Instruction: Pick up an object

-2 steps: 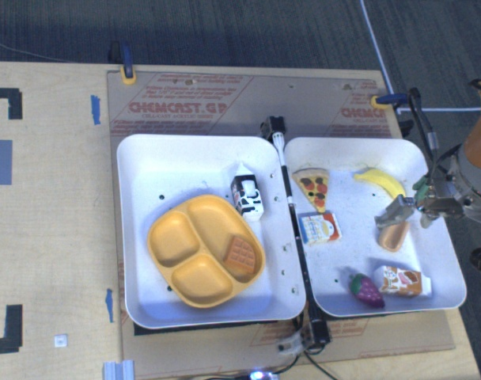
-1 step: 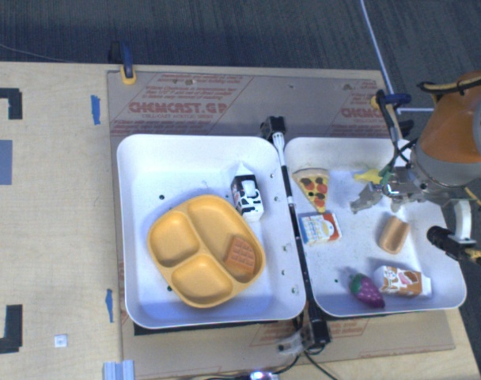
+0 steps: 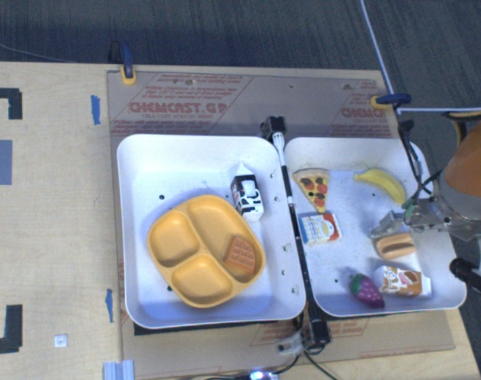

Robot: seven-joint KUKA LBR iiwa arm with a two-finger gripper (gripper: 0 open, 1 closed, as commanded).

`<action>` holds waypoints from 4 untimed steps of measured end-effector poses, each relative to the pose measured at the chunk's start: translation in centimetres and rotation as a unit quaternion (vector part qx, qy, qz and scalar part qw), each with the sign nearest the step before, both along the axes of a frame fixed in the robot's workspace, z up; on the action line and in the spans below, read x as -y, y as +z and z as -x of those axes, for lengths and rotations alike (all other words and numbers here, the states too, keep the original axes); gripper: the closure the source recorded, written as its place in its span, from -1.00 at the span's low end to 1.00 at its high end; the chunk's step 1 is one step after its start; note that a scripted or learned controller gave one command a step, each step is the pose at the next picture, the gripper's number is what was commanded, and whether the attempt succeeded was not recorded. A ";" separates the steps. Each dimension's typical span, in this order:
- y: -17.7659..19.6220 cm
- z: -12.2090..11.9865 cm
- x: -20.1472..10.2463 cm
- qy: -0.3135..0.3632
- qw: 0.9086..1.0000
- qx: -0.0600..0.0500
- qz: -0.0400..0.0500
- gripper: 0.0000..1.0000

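Note:
The right bin (image 3: 438,291) holds a pizza slice (image 3: 312,187), a banana (image 3: 383,182), a small blue and white carton (image 3: 319,229), a hot dog (image 3: 395,247), purple grapes (image 3: 367,290) and an orange and white pack (image 3: 403,282). My gripper (image 3: 391,227) reaches in from the right and hovers just over the hot dog's upper edge, below the banana. I see nothing held in it.
The left bin (image 3: 145,165) carries a yellow divided plate (image 3: 177,244) with a waffle (image 3: 241,256) in one section, and a black and white carton (image 3: 247,195) beside it. A black divider bar (image 3: 292,228) runs between the bins. The arm's orange band (image 3: 466,169) sits at the right edge.

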State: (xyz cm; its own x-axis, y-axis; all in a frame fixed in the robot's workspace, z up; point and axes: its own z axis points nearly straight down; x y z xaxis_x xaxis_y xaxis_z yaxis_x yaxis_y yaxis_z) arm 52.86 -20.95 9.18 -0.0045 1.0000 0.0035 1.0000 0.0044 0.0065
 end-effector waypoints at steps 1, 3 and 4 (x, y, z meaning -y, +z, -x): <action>1.0 0.0 0.2 -0.001 1.000 0.000 0.002 1.00; 10.8 4.8 1.5 -0.002 1.000 -0.001 0.003 1.00; 7.7 4.9 1.1 -0.002 1.000 -0.004 0.001 1.00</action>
